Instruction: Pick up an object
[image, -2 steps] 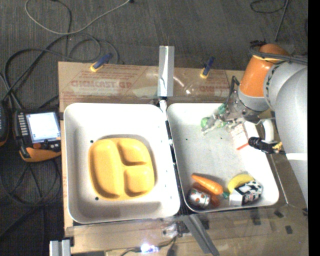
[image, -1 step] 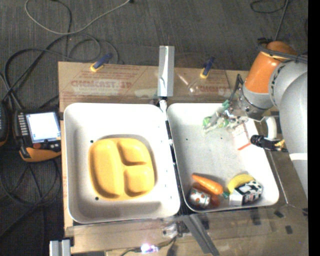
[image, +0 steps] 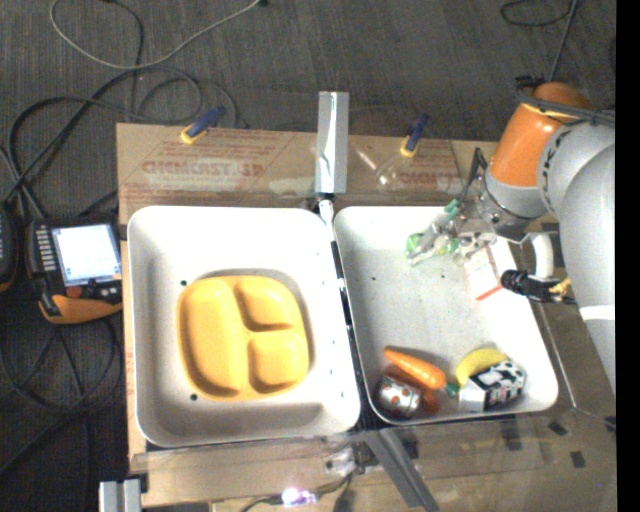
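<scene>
The right bin (image: 440, 310) holds several objects along its near edge: an orange carrot (image: 415, 368), a yellow banana (image: 478, 360), a black-and-white patterned box (image: 495, 385) and a shiny metal piece (image: 397, 397). My gripper (image: 430, 243) sits low over the far right part of this bin, pointing left, well away from those objects. Nothing is visibly held in it. A small white tag with a red mark (image: 485, 275) lies just beside the gripper. The orange-banded wrist (image: 525, 150) rises behind it.
A yellow compartment plate (image: 245, 332) lies in the left bin (image: 150, 300). A metal post (image: 332, 140) stands at the far end of the divider between the bins. A small screen device (image: 80, 255) and cables lie left of the bench.
</scene>
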